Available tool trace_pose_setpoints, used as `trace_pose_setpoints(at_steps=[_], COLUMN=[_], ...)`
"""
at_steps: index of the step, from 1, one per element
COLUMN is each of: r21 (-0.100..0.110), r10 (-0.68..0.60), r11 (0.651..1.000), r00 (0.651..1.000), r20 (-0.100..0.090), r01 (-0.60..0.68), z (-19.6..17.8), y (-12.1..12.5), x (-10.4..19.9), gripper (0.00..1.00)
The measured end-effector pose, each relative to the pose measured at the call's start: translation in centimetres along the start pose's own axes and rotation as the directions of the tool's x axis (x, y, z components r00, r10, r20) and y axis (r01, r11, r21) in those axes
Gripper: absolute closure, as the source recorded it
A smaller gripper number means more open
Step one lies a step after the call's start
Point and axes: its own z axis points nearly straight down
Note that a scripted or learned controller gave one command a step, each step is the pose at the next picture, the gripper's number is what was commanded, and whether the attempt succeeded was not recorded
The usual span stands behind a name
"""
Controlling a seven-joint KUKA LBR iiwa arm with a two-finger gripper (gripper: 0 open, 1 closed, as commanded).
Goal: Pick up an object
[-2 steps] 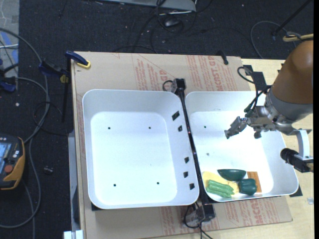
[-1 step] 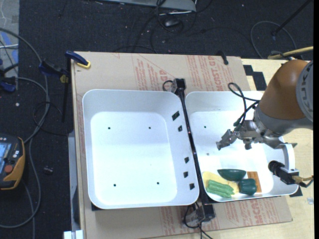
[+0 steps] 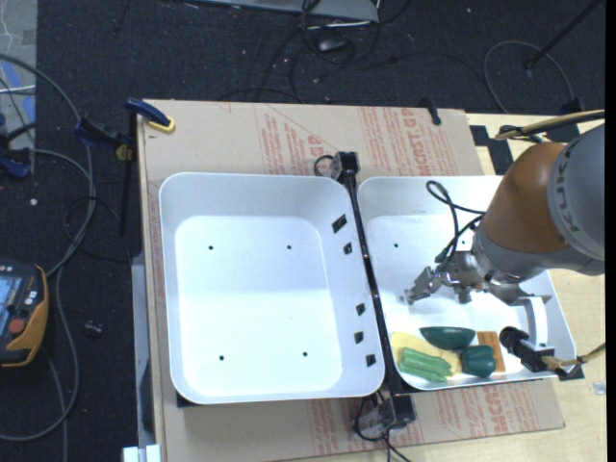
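Objects: a small cluster is being kept in the right bin (image 3: 404,195), along its near wall.
Dark green piece (image 3: 448,336): rounded, bowl-like, being shown at the middle of the cluster, nearest to the gripper.
Yellow piece (image 3: 409,342): flat, being partly covered by the green ridged piece, just left of the dark green piece.
Green ridged piece (image 3: 424,363): elongated, being seen lying flat at the near wall, touching the yellow piece.
Teal block (image 3: 478,360): being seen just right of the green ridged piece, close under the dark green piece.
Orange piece (image 3: 487,341): small, being seen beside the teal block on its far side; whether they are touching cannot be told.
Gripper (image 3: 416,292): being held over the bare floor of the right bin, near the far side of the cluster, apart from every piece.
Gripper state: open or closed cannot be told from this view; nothing is being seen gripped.
Arm (image 3: 539,210): grey with an orange band, being reached in from the right over the right bin.
Left bin (image 3: 250,287): being seen beside the right bin, the two walls touching along a dark strip.
Tabletop (image 3: 250,133): brown board with red print, being used to carry both bins.
Clamp (image 3: 152,115): blue and yellow, being seen at the far left corner of the tabletop.
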Motion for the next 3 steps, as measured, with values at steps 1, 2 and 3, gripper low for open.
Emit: trace_pose_setpoints(at_steps=[1, 2, 3], r21=[-0.005, -0.008, -0.008], r10=[0.000, 0.000, 0.000], r11=[1.000, 1.000, 1.000], r00=[1.000, 1.000, 1.000], r20=[0.001, 0.002, 0.002], r01=[0.000, 0.000, 0.000], z=[-1.3, -5.4, -9.9], y=[0.1, 0.1, -0.3], x=[0.0, -0.2, -0.7], gripper=[1.00, 1.00, 1.00])
